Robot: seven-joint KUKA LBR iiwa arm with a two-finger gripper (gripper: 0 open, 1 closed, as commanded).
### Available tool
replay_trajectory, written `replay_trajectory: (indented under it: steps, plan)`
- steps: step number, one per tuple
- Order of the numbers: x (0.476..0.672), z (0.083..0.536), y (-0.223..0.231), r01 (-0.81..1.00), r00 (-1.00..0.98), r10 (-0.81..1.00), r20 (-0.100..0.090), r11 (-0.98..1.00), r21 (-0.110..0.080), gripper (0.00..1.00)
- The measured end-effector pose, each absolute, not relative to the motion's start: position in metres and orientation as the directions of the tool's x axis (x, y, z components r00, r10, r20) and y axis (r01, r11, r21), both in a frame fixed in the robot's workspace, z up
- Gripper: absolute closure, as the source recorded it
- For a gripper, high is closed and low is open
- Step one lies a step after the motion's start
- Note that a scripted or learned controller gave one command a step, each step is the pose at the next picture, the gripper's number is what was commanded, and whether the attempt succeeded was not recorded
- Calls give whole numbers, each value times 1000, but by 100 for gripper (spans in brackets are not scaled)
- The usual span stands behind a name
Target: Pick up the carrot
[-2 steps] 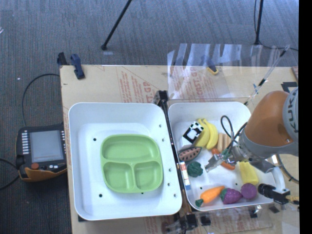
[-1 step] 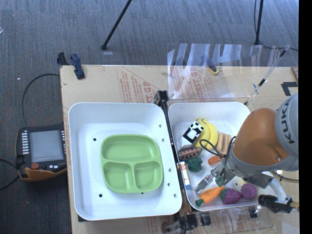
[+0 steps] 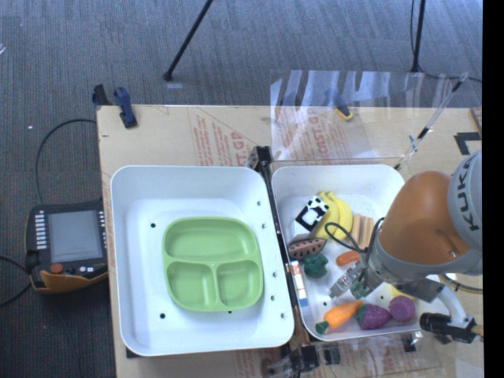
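gripper over right bin | fingers: can't tell | carrot just below (grapes touching it)

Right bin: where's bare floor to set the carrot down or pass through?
Bare floor in the right bin lies along its far wall, behind the banana. The near half is crowded: carrot, purple pieces, the gripper. The left bin's green tray sits ringed by open white floor.
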State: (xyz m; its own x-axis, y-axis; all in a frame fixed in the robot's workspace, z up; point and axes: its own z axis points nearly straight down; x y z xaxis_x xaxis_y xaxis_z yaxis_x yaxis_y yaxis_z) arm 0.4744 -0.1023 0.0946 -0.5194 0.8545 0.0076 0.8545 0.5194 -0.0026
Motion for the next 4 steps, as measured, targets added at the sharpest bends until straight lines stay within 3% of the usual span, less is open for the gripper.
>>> replay_trajectory:
  steps: [1, 2, 3, 4]
  plan:
    - [478, 202, -129, 904, -427, 904, -5, 427, 6, 100]
    - [485, 247, -58, 987, -159, 987, 3, 159, -2, 100]
    - [477, 300, -116, 994, -106, 994, -1, 106, 0, 100]
    - [477, 298, -115, 994, -108, 994, 1, 108, -4, 0]
